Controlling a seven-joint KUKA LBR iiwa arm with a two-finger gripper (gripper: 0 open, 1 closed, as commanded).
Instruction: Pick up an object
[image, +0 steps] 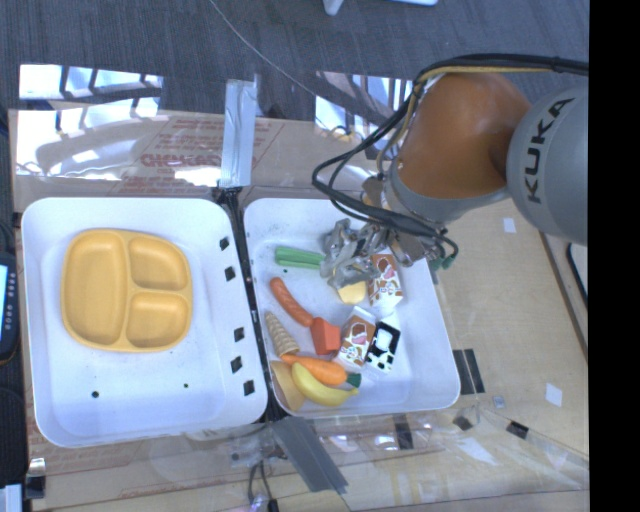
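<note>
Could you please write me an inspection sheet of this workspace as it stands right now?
Surface: two white bins side by side, left bin and right bin.
Job's things: toy food in the right bin, including banana, carrot, sausage, green piece, cartons.
Clutter: yellow divided tray in the left bin.
Grippers: hand low over the right bin's far side; grasp unclear.
Cables: black cables looping off the wrist.
Surroundings: cardboard behind the bins.
</note>
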